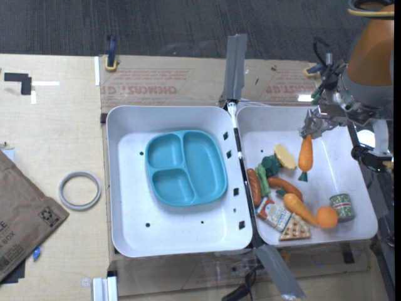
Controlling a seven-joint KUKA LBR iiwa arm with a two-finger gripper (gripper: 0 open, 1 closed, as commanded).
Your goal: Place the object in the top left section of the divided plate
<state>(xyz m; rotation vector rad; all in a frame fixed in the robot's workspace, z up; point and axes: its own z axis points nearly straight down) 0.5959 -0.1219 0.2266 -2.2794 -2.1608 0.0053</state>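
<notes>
A carrot point(305, 155) was clamped in the claw point(311, 129) above crowded toy food point(282, 196); the blue plate point(186, 167) was ringed by bare bin floor point(128, 187).

Robotics lab, white bins point(119, 187) on cardboard-covered bench point(50, 124), toy food point(285, 196)

A dark grey carpeted floor point(156, 14) runs along the far edge of a light wooden bench point(50, 130), on which a flattened sheet of printed brown cardboard point(169, 83) lies beneath the two white bins point(116, 187). Near the bench's left edge lie a ring of tape point(79, 189) and a brown cardboard box point(22, 215), the box reaching past that edge; a black L-shaped mark point(19, 81) sits at the far left corner. A blue-handled clamp point(111, 52) grips the cardboard's far edge, and grey tape strips point(235, 68) cross the seam between the bins under even overhead light.
</notes>
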